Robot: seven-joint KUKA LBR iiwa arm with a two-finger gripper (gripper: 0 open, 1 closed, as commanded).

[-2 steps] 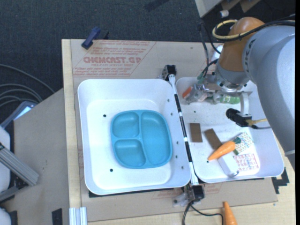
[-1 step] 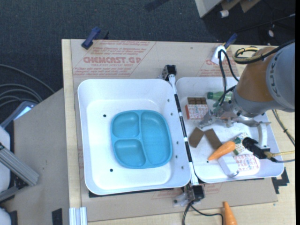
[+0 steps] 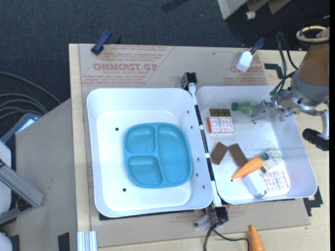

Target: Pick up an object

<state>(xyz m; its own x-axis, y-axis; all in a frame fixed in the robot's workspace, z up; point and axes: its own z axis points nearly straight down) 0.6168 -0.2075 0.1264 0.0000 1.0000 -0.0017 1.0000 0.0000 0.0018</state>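
lying in the left bin [image 3: 99,140], a blue divided tray [image 3: 158,154] sat flat near its middle, well apart from anything the arm could reach at once. past the shared rims, the right bin [image 3: 298,156] held the loose things: a red and white box [image 3: 220,124] with a brown bar [image 3: 220,112] touching its far side, two brown squares [image 3: 228,153] near the bin's middle, an orange carrot [image 3: 247,168] lying aslant with its thick end toward the near left, and beside it a white patterned packet [image 3: 272,178] by the near wall. a small green bottle [image 3: 241,107] lay close to the far wall, its long axis running left to right. the hand [image 3: 272,107] hung just to the right of that bottle, low over the far right part of the bin, on the grey arm [image 3: 314,72] coming in from the right. whether the hand was open or closed could not be made out, and nothing showed between its parts. judged from this, the bottle was the nearest thing to take: it lay to the left of the hand, nearly touching, so the coming move would seem to call for a short shift left and down, closing across the bottle's narrow width. the carrot and packet lay well nearer the front.
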